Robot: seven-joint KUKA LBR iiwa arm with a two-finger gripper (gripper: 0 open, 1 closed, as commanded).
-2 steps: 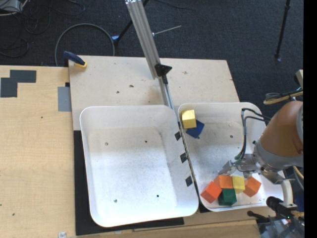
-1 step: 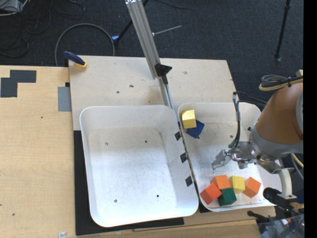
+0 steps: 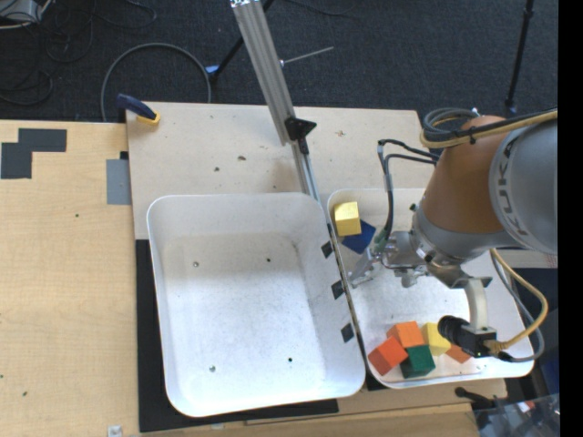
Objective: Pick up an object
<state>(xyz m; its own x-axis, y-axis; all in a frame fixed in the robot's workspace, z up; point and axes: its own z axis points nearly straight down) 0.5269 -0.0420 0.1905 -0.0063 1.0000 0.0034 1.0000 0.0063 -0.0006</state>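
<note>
In the right bin (image 3: 453, 377) a yellow block (image 3: 346, 218) sits at the far end, leaning on a blue object (image 3: 363, 238). Near the bin's front lie an orange block (image 3: 409, 333), a red block (image 3: 387, 356), a green block (image 3: 419, 362), a small yellow block (image 3: 438, 338) and an orange-red piece (image 3: 458, 354). My gripper (image 3: 363, 271) hangs low over the right bin's left side, just in front of the blue object and close to the divider between the bins. Nothing visible is held in it.
The left bin (image 3: 157, 215) lies beside the right one, with black clips (image 3: 338, 289) along their shared edge. A slanted aluminium post (image 3: 269, 66) rises behind the bins. A cable and black connector (image 3: 460, 333) hang from the arm above the block cluster.
</note>
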